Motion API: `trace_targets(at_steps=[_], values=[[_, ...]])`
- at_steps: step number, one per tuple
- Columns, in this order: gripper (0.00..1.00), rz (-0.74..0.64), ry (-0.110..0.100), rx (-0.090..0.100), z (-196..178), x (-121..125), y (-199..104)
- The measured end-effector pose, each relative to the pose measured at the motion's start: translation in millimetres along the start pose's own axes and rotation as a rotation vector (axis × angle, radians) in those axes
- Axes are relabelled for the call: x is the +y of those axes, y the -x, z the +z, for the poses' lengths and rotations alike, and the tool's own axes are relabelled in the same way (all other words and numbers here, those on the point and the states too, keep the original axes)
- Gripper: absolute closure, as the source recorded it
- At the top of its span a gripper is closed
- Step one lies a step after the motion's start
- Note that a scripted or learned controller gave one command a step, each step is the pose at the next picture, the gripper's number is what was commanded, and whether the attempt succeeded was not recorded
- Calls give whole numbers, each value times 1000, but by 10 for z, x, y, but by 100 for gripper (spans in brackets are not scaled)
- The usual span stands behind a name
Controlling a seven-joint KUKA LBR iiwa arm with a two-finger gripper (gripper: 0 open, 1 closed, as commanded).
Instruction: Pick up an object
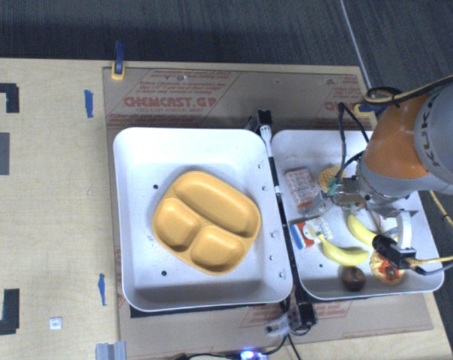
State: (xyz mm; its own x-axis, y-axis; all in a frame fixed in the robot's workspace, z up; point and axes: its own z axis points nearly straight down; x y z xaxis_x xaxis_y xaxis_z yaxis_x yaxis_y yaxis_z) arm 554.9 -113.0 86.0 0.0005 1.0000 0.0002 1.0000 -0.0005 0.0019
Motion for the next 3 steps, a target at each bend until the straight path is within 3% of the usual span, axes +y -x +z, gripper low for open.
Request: trace_targets(at_steps=[1,2,3], values=[[100,1,7,-3,-112,17,10],[0,1,6,-3,-111,16,9],[0,0,1,0,-2,-748,-102]])
